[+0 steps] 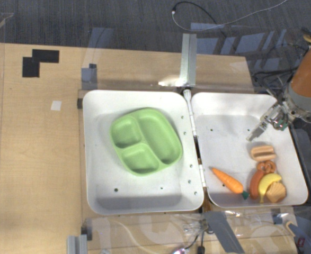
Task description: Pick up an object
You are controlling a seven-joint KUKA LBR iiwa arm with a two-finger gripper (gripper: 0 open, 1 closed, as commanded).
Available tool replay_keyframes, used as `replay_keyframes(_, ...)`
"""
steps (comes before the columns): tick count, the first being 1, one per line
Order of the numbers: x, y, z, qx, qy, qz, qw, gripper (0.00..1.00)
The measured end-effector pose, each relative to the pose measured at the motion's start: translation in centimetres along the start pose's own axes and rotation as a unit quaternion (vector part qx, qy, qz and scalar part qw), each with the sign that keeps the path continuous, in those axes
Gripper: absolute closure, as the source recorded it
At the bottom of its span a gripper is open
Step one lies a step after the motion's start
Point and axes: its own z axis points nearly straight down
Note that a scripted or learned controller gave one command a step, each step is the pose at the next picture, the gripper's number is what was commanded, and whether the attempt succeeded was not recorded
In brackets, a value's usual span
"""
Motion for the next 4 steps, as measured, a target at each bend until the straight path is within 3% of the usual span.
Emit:
replay_keyframes(1,6.7,-6.4,4.3,-0.002,-0.003,-0.054,0.9985,0.00)
replay_keyframes(2,2.2,-2.0,1.1,0.000,0.000,0.063,0.9980,0.00)
replay_keyframes(3,-2.1,2.1,-5.0,0.000,0.000,0.249,0.9685,0.00)
replay_keyframes(4,3.3,-3.1,1.4,0.001,0.001,0.180,0.9836,0.00)
